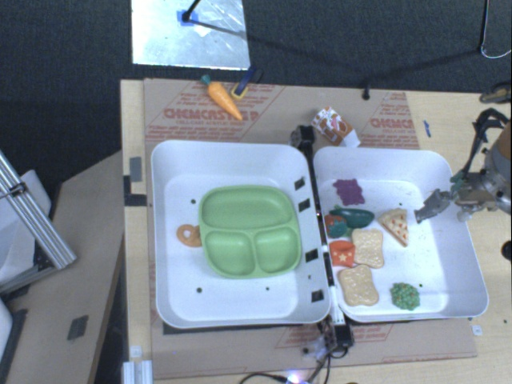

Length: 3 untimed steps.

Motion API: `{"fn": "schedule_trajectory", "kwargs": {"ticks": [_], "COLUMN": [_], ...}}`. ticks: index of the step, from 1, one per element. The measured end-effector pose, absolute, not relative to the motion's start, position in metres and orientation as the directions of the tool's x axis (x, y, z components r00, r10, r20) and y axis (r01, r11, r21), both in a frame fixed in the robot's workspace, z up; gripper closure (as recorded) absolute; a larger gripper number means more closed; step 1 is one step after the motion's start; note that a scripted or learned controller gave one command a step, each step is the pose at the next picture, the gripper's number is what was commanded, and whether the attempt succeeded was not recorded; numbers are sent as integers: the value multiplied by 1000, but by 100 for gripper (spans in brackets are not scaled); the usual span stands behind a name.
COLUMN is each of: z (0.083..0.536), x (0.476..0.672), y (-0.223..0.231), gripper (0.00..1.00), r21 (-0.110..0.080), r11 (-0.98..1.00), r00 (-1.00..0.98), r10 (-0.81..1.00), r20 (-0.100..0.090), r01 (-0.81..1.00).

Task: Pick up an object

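Note:
The right bin (pixel 448 238) holds several toy foods: a purple piece (pixel 348 190), a dark green vegetable (pixel 353 217), a pizza slice (pixel 394 226), a red square with a star (pixel 342 254), two toast slices (pixel 368 246) (pixel 358 286) and a green broccoli (pixel 406 296). My gripper (pixel 430 207) reaches in over the right bin's right side, just right of the pizza slice and apart from it. Nothing shows in its grasp.
In the left bin (pixel 172 214) lie a green divided plate (pixel 248 230) and a small brown pretzel (pixel 190 235). Behind the bins on the bench are a toy carrot (pixel 224 100) and a small packet (pixel 334 126). A foil sheet (pixel 190 22) lies farther back.

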<state>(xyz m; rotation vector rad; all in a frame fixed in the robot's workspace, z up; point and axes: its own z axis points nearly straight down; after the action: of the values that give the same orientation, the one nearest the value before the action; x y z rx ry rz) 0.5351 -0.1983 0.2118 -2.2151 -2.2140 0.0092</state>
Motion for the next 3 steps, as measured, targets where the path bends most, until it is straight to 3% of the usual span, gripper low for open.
{"fn": "schedule_trajectory", "kwargs": {"ticks": [1,3], "z": [219,126], "x": [538,548], "y": [-198,-205], "gripper": [0,0], "r21": [1,-2], "r11": [3,1], "r00": [-3,-1], "r10": [1000,1000], "r20": [-1,1], "r01": [1000,1000]}}
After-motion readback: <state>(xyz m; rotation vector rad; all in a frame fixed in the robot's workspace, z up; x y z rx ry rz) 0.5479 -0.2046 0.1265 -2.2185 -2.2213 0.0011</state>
